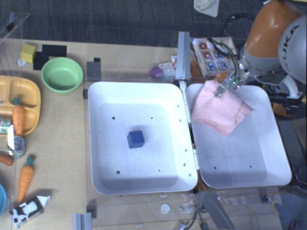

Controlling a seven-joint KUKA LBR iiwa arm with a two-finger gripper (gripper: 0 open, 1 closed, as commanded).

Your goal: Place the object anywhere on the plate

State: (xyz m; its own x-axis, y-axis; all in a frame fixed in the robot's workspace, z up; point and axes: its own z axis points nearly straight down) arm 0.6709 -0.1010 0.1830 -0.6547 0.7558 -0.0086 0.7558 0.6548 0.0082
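Wooden surface, two white bins: the small blue cube (136, 139) lies far left of the hand (225, 86) — hovering over a pink cloth (221, 110), its grip state unclear.

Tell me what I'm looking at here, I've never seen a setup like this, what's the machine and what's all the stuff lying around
One camera looks down at a slant on a wooden bench. The grey and orange shape at the right is a robot arm; its gripper sits at the upper edge of a pink cloth lying in the right bin. The left bin holds a small blue cube. Off to the left are a green bowl, a yellow divided tray and toy carrots. Whether the gripper grips the cloth is too small to tell.
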